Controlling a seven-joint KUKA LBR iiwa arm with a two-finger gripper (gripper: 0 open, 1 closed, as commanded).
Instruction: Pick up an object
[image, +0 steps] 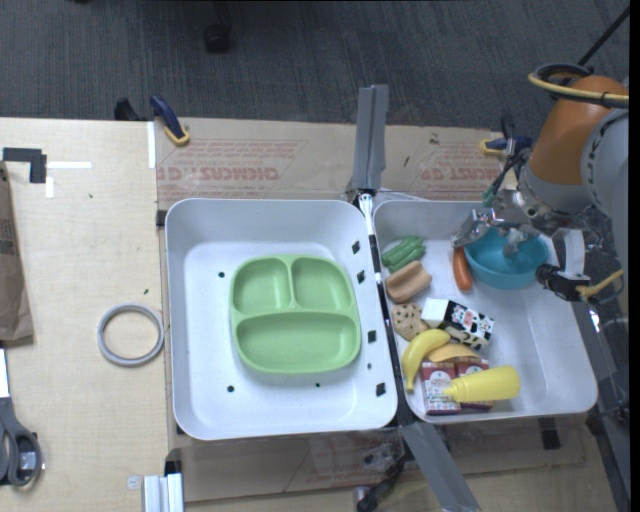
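Camera view: jaws (497, 228) over blue bowl (508, 262)

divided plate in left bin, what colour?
Light green, a plastic three-compartment plate, clear in the camera view.

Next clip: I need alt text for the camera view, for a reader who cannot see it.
The grey and orange arm reaches from the right over the right bin, its gripper above a blue bowl. That bin also holds toy food: a banana, yellow bottle and carrot. The left bin holds a green divided plate.
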